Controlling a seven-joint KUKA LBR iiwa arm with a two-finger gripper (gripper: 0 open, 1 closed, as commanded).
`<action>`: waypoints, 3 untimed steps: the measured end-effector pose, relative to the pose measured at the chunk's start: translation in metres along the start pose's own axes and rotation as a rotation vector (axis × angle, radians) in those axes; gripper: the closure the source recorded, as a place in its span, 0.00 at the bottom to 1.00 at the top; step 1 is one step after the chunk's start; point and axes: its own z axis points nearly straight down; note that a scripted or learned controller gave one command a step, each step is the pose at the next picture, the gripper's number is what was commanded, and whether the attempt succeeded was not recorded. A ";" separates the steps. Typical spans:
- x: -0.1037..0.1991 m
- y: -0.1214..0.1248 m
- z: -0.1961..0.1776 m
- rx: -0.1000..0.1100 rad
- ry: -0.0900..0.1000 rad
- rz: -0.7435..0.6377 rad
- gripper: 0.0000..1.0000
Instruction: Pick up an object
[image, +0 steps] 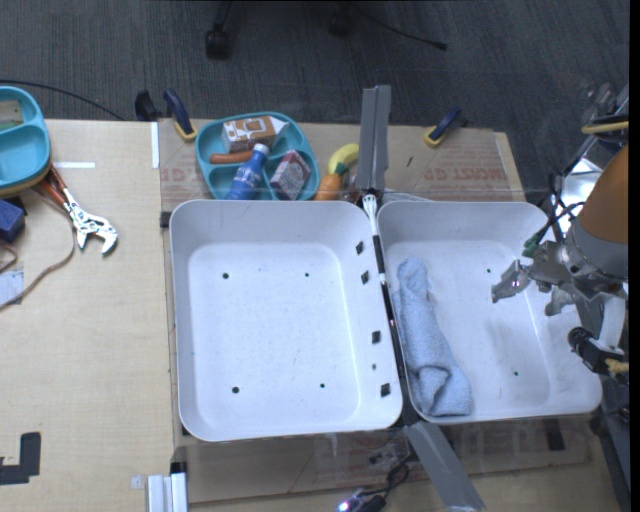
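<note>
A light blue-grey cloth (425, 340), rolled into a long bundle, lies along the left side of the right bin (480, 225). My gripper (524, 296) hangs over the right part of that bin, well to the right of the cloth. It is open, with nothing between its fingers. The arm's orange band (612, 205) shows at the right edge.
The left bin (200, 240) sits beside the right one, with a grey divider post (375, 135) behind them. A teal tray (258, 155) of small items, a banana and a carrot lie at the back. A wrench (88, 225) rests on the bench at left.
</note>
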 end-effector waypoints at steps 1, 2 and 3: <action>-0.018 0.009 -0.014 0.000 0.000 -0.147 0.00; 0.052 -0.028 0.052 0.002 0.001 -0.089 0.00; 0.071 -0.026 -0.004 -0.002 0.001 -0.305 0.00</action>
